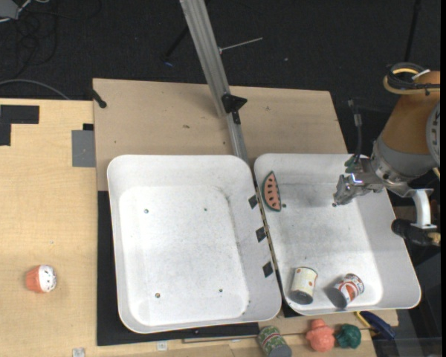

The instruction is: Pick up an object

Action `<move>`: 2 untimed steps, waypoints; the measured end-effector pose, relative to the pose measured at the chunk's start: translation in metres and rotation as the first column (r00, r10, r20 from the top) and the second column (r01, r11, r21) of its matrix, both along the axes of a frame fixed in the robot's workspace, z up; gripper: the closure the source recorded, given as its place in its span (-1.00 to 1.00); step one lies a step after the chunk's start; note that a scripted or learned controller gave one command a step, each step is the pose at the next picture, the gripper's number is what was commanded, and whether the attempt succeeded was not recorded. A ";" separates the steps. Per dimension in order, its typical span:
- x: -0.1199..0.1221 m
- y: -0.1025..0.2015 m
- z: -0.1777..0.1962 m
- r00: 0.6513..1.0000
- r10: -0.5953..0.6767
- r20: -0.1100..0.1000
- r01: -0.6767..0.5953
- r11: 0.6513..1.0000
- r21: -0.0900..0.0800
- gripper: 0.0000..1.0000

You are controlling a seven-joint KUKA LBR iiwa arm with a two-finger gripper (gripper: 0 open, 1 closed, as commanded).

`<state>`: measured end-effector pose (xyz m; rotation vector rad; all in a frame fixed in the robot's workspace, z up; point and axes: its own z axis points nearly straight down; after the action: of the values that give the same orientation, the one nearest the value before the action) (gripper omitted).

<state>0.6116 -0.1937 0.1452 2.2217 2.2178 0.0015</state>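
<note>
The tabletop (297,117) carries two white bins. I'll use the right bin (390,274) as the landmark for everything. The left bin (134,192) sits touching its left wall.

The arm (409,136) comes in over the right bin's far right corner, and the gripper (347,192) hangs above the bare floor near the bin's back right. It's too small and blurry to make out, so I can't tell if it's spread or closed. Nothing I can see is in it.

Pickable stuff inside the right bin: a white cup (304,284) lying at the front, left of middle, a red-and-white can (346,288) just beside it to the right, and a watermelon slice (271,192) leaning on the left wall toward the back.

What could go wrong, as I see it:
- If it drops straight down from here it closes on empty floor, since all three things are well apart from the gripper.
- The cup and can both lie on their sides, so a pinch off-centre will probably make them roll or squirt out.
- They're close together near the front wall, so going for one could knock the other.
- The slice hugs the wall, leaving little room for a finger on that side, so a scrape or miss seems likely.
</note>
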 end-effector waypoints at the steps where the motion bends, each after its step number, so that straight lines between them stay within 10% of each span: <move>1: -0.007 -0.003 0.061 1.000 -0.001 0.002 0.001 1.000 -0.001 1.00; 2: -0.006 -0.004 0.113 1.000 0.002 0.002 -0.002 1.000 0.000 1.00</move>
<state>0.6058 -0.1974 0.2579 2.2181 2.2192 0.0028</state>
